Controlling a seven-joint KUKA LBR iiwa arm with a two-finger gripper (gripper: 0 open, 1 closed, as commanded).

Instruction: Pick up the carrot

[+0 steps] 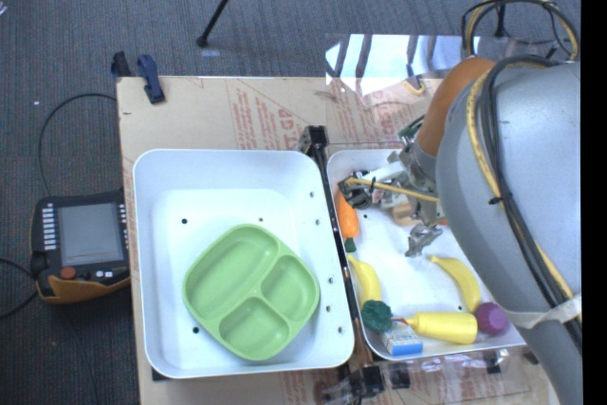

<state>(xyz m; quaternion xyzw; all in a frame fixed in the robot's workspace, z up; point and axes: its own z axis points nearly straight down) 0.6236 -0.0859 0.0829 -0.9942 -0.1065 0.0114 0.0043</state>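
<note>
- Carrot (348, 215) lying against left wall of right bin (429, 351), beside banana (365, 280).
- End effector (420, 237) nearby, empty; opening cannot be told.
- Recommended: descend clear of wall, close across carrot's width.

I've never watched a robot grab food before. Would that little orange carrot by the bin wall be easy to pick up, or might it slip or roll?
The carrot looks smooth and tapered, so it might slip from a pinch. Being round, it could roll if nudged. It lies against the bin wall, probably leaving little finger room.
</note>
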